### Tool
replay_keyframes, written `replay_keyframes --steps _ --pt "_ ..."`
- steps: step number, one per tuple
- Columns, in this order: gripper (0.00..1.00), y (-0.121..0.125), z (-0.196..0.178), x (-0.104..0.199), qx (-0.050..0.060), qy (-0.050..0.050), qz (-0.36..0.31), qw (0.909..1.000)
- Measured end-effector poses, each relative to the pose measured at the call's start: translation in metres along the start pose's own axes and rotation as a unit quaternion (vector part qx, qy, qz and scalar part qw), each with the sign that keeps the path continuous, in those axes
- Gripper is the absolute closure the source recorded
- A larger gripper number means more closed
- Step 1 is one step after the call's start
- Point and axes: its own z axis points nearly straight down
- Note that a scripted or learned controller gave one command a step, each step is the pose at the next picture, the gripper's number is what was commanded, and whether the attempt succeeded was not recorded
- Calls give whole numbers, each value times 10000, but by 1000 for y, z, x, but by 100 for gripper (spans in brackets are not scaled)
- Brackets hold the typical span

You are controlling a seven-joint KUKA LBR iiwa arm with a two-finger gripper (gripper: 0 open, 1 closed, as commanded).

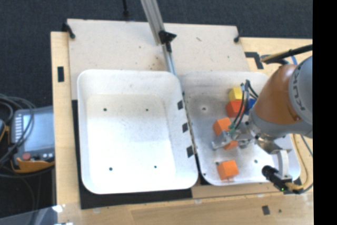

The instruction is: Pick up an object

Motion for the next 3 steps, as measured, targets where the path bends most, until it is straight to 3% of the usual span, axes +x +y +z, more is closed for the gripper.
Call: replay_keyframes --steps 1,2,3 --pt "100 1 -12 0 -24 11 39 10000" --pt "100 -5 -60 2 -21 11 3 10000" --pt "100 5 -119 -1 -31 5 -35 10000"
